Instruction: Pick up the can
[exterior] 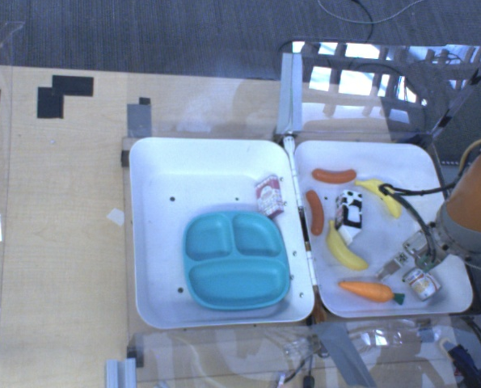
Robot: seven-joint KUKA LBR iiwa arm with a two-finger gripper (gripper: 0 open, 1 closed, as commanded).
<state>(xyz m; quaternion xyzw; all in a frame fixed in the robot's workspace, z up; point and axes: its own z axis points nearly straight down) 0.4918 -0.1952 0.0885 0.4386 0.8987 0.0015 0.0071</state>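
A small red and white can [269, 196] lies in the left bin [155, 217], against its right wall and just above the blue plate. My gripper [405, 263] hangs low over the right bin [434, 168], near its front right corner, far from that can. A small silvery tin-like object [422, 283] sits right beside the gripper, just below it. Nothing is seen held in the gripper.
A blue divided plate [236, 259] fills the front of the left bin. The right bin holds two sausages [334, 175], [314, 211], two bananas [345, 249], [384, 196], a black and white toy [350, 211] and a carrot [369, 291]. A black cable [410, 208] loops to the wrist.
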